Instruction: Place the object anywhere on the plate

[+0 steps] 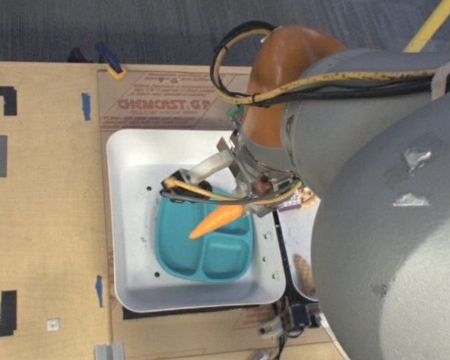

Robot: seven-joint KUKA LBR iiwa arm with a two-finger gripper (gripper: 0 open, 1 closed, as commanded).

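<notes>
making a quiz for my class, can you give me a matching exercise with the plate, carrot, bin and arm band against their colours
Things:
1. plate
2. carrot
3. bin
4. arm band

Colours:
a. white
b. dark orange-brown
c. teal
d. bright orange

Pairs: 1-c, 2-d, 3-a, 4-b

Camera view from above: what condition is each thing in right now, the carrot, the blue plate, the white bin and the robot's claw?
carrot: lying slantwise over the plate's divided sections, thick end toward the gripper.
teal plate: flat inside the bin, right way up.
white bin: sitting level on the bench, holding the plate.
gripper: low over the plate's upper right edge, beside the carrot; grip unclear.
</notes>
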